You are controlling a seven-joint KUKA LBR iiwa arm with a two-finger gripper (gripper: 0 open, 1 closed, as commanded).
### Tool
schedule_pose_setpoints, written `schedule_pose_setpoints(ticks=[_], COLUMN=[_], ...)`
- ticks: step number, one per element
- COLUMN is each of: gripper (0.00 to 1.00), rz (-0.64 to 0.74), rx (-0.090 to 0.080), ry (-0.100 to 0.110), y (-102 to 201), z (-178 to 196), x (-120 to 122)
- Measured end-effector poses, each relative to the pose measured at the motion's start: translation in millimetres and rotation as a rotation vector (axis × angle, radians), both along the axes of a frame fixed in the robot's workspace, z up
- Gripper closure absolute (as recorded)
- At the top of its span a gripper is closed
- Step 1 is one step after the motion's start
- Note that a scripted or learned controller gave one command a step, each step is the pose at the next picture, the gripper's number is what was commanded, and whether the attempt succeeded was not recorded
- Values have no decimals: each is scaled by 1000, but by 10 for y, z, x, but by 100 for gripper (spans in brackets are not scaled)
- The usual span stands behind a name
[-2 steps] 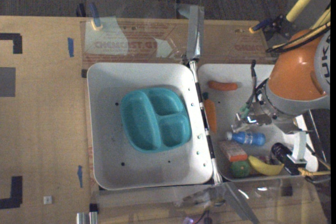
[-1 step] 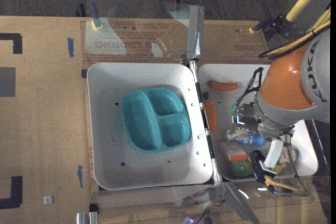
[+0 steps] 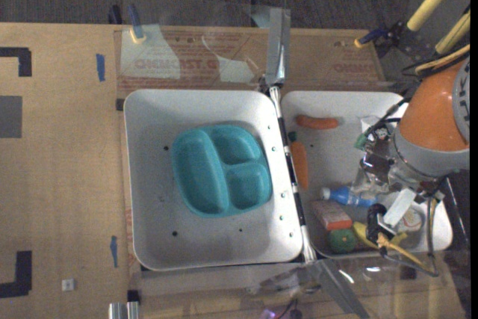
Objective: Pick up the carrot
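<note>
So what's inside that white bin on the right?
The right bin holds a carrot along its left wall, a sausage, a blue bottle, a reddish box and a green toy. The arm covers the bin's right side.

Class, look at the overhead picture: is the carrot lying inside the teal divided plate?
No. The carrot lies in the right bin, against its left wall, while the teal plate sits in the left bin.

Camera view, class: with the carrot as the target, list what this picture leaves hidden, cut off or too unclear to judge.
- Gripper: its fingers merge with wrist hardware and cables; open or shut is unclear.
- Blue bottle: its right end is covered by the wrist.
- Right bin: the arm hides its right side.
- Carrot: lies against the bin's left wall; its underside is unseen.
</note>
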State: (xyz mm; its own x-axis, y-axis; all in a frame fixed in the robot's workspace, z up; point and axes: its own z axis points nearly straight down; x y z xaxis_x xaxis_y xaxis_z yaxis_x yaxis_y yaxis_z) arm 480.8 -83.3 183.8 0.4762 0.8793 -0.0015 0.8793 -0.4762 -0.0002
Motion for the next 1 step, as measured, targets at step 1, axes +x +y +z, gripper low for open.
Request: schedule_pose_setpoints(ticks=[1], gripper=[100], rz=[676], rx=[3], ry=[1], y=[-20], z=[6], x=[88])
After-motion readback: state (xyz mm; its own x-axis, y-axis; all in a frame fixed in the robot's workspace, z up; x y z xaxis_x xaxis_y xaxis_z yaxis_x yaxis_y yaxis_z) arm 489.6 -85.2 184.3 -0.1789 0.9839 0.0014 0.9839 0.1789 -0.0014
